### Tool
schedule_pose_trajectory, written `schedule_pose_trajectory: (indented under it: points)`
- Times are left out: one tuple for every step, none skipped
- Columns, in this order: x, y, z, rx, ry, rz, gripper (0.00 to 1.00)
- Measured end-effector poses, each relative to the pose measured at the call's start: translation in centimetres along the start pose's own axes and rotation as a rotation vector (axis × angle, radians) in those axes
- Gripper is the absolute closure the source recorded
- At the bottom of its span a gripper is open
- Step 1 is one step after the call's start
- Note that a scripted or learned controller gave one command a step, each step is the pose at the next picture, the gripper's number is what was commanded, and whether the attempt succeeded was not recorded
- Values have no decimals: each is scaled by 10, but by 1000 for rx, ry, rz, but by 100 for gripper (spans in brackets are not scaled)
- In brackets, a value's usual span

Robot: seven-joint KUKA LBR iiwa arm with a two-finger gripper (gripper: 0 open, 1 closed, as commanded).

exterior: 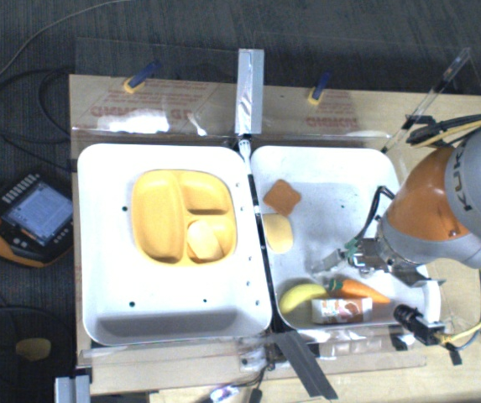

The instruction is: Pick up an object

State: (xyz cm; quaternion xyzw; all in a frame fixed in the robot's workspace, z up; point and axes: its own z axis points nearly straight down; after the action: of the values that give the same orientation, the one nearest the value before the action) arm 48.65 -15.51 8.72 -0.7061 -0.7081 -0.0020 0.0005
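Carrot (359, 290), banana (300, 295), carton (341, 311), right bin (324, 159)

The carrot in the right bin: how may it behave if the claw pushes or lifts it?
The carrot looks round and tapered, so it may roll or swing round if pushed. Its smooth skin could slip from a grip. It lies against the small carton and near the banana, so pushing probably moves those too.

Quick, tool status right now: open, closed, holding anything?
Tool: low in the right bin, just above the carrot; open or closed cannot be told, nothing visibly held.
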Motion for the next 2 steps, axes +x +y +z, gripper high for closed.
schedule_pose_trajectory:
  points:
    - [-23, 53, -88, 9, -6, -62, 0]
    - [-48, 69, -86, 10, -7, 254, 0]
